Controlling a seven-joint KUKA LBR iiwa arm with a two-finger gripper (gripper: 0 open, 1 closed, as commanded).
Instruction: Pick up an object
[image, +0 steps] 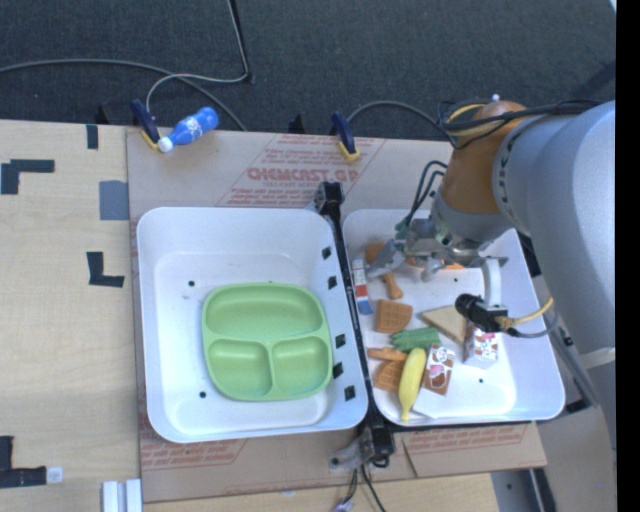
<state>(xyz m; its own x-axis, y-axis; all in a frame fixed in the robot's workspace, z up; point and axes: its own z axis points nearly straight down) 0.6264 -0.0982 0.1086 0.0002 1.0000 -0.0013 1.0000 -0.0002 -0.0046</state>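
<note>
The right bin (540, 400) holds several toy food items: a yellow banana (411, 380), a green vegetable (415, 338), a brown waffle square (392, 316), a tan bread wedge (446, 321), a small brown carton (438, 369) and a white-and-red box (483, 348). My gripper (408, 252) is low over the far left part of this bin, just right of a small orange-brown piece (378, 251) and above an orange stick (393, 287). The wrist hides what lies under it. I see nothing clearly held.
The left bin (170, 240) holds a green divided plate (266, 338). A black divider (340, 290) runs between the bins. The arm's body covers the right bin's far right side. A blue bottle (190, 127) and cables lie beyond the bins.
</note>
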